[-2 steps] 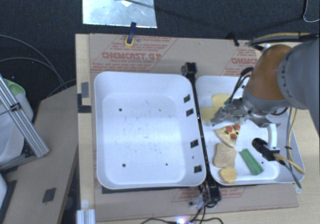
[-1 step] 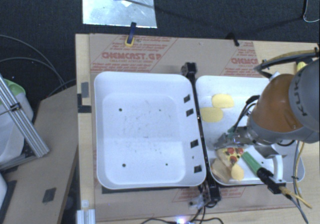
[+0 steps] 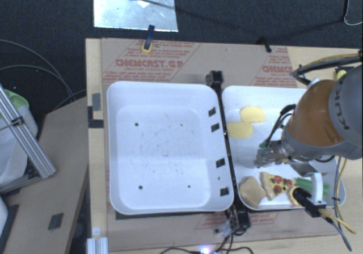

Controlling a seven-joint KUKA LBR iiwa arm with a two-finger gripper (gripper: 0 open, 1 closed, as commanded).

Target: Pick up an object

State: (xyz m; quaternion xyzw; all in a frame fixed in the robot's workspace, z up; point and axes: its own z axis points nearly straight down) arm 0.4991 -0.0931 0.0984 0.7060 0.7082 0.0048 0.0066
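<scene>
My pincer [image 3: 264, 155] hangs low in the right bin [image 3: 266, 95], its grip impossible to judge, and may miss the pizza slice [image 3: 274, 184] just beside it, closing on nothing.

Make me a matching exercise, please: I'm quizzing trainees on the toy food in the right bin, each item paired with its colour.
Things:
1. pizza slice
2. bread piece
3. round chips
4. cylinder by the bin's front right corner

Colours:
A. pale yellow
B. green
C. tan
D. cream with red spots

Pairs: 1-D, 2-C, 3-A, 4-B
</scene>
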